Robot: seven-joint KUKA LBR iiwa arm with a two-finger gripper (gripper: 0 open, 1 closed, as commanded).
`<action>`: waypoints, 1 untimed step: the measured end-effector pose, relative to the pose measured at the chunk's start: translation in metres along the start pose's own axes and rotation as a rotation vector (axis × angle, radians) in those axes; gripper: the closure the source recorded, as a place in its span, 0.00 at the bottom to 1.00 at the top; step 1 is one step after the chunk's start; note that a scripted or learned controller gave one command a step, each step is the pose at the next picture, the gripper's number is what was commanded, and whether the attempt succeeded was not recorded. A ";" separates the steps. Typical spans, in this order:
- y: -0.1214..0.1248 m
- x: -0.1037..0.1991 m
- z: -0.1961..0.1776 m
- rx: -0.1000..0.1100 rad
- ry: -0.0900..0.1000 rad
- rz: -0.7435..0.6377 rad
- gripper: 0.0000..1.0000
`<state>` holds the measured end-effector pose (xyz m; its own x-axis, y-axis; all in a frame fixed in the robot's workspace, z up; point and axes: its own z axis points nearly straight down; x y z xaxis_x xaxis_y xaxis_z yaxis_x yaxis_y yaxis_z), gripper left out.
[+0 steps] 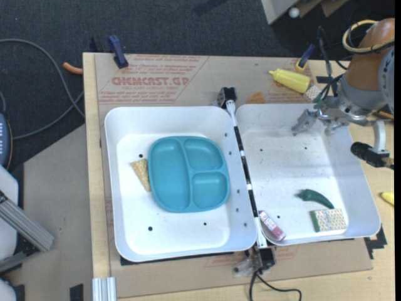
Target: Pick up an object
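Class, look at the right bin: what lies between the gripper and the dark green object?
In the camera view, bare bin floor separates the gripper from the green object.

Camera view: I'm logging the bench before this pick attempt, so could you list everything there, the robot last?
Shallow white plastic bins: two, side by side on the bench.
Teal divided plastic plate: one, left bin.
Tan textured sponge: one, left bin, partly under the plate.
Dark green curved piece: one, right bin.
Green-edged patterned sponge: one, right bin's near corner.
Pink and white packet: one, right bin's near left edge.
Yellow plastic bottle: one, behind right bin.
Gripper: one, grey, above right bin's far side.
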<state>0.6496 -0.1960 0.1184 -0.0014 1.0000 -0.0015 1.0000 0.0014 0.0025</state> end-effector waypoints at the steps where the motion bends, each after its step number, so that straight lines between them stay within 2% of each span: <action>1: -0.074 -0.029 -0.048 0.003 0.000 0.002 0.00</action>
<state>0.5756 -0.2249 0.1666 0.0004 1.0000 -0.0015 1.0000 -0.0004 -0.0003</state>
